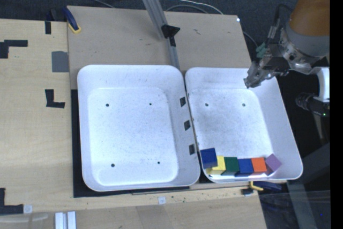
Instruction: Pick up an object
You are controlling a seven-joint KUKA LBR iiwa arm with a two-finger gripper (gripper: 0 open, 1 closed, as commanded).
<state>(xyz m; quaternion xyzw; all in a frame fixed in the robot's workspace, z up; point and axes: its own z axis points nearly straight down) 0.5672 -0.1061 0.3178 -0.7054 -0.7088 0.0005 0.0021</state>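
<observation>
Lining the right bin's (278, 110) near wall, coloured blocks (238, 164); fingers (251, 82) above, grip indiscernible.

Coloured blocks (238, 164) line right bin's (278, 110) near wall.

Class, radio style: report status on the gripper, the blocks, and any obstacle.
Gripper above right bin's far rim, holding nothing seen. Coloured blocks lined along near wall, untouched. Nothing between them.

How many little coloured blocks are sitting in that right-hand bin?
6, lined along the right bin's near edge: blue block, yellow, green, another blue, orange, purple. More may hide beneath.
</observation>
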